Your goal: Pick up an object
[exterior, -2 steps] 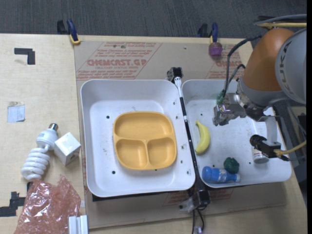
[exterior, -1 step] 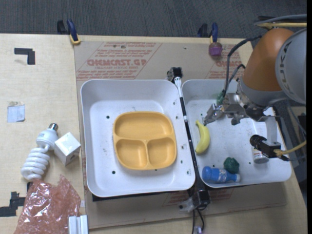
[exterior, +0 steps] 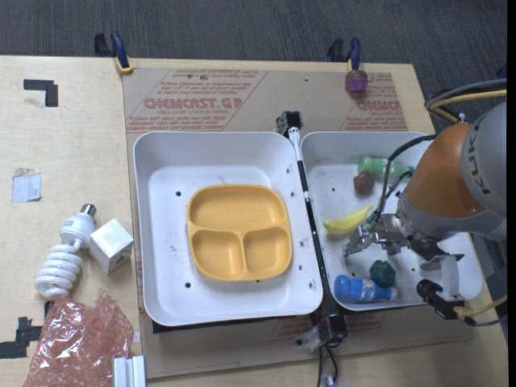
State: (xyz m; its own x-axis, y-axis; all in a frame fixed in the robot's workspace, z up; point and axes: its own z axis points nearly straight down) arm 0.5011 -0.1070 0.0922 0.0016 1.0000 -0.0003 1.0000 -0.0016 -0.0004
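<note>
Camera view: bench (exterior: 64, 176) is light wood with a brown printed board (exterior: 201, 95) clamped on top, blue clamps (exterior: 355, 52) at its far edge. Two shallow white bins sit side by side on the board. Left bin (exterior: 161, 216) carries a yellow three-compartment tray (exterior: 239, 232), roughly centred, flat on the floor of the bin. Right bin (exterior: 322, 156) has the loose objects.

Arm (exterior: 459, 176) comes in from the right, orange band over the right bin's right half, hiding part of it. Gripper (exterior: 371, 238) sits low over the middle of the right bin, metal fingers pointing left; whether they are spread or closed, cannot tell. Nothing visibly between them.

Right bin contents: blue bottle with white cap (exterior: 363, 289) lying on its side at the near edge; yellow banana (exterior: 348, 221) just left of the gripper, close to the fingertips, contact not clear; green object (exterior: 376, 166) at the far side, partly behind a cable; dark green lump (exterior: 384, 272) just beyond the bottle; small brown object (exterior: 364, 184) next to the green one.

Outside the bins, left on the bench: crumpled pink plastic wrap (exterior: 81, 341), spiral CFL bulb (exterior: 64, 256), small white cube (exterior: 111, 244) touching the bulb. Small purple item (exterior: 356, 81) on the board by the far right clamp.
</note>
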